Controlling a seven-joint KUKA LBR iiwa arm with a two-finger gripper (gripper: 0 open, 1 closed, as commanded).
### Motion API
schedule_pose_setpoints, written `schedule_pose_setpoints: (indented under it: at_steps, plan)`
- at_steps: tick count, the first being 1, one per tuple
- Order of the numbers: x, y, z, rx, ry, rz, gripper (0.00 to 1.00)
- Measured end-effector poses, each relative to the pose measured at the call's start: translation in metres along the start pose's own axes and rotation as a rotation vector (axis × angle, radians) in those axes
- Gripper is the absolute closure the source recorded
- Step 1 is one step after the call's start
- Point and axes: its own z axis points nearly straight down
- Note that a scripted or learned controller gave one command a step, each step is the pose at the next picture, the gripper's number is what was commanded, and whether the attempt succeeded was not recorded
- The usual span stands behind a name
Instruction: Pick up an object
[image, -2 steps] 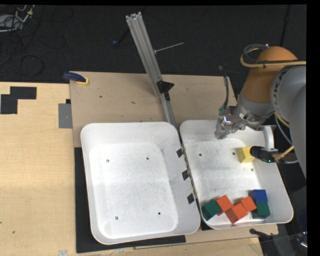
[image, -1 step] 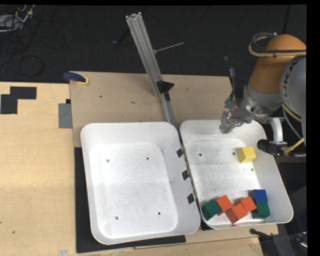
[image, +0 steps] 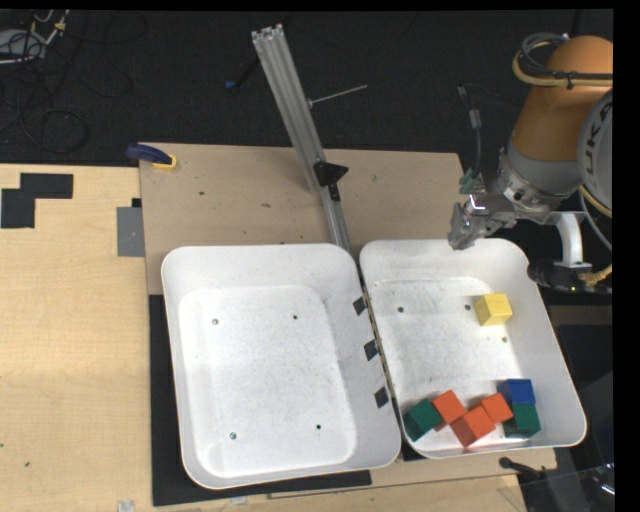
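A yellow block (image: 493, 308) lies alone in the upper right part of the right bin (image: 432, 300). Along that bin's near edge sit a green block (image: 424, 417), two orange blocks (image: 449, 405) (image: 481, 419), a blue block (image: 518, 391) and another green block (image: 522, 419), packed close together. My gripper (image: 466, 236) hangs over the far rim of the right bin, above and left of the yellow block, apart from every block. Nothing shows between its fingers.
The left bin (image: 262, 360) lies beside the right one, with black clips (image: 371, 349) along the seam. A slanted metal rail (image: 298, 120) rises behind the bins. The arm's orange band (image: 556, 110) sits at upper right.
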Motion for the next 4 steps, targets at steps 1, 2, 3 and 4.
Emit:
schedule_pose_setpoints:
  at_steps: [1, 2, 3, 4]
  plan:
    - [0.042, -0.014, -0.004, 0.007, 0.002, -0.002, 1.00]
    - [0.088, -0.028, 0.009, 0.010, 0.002, -0.002, 1.00]
    - [0.137, -0.055, 0.003, 0.009, 0.003, -0.003, 1.00]
    - [0.184, -0.063, 0.011, 0.010, 0.002, -0.002, 1.00]
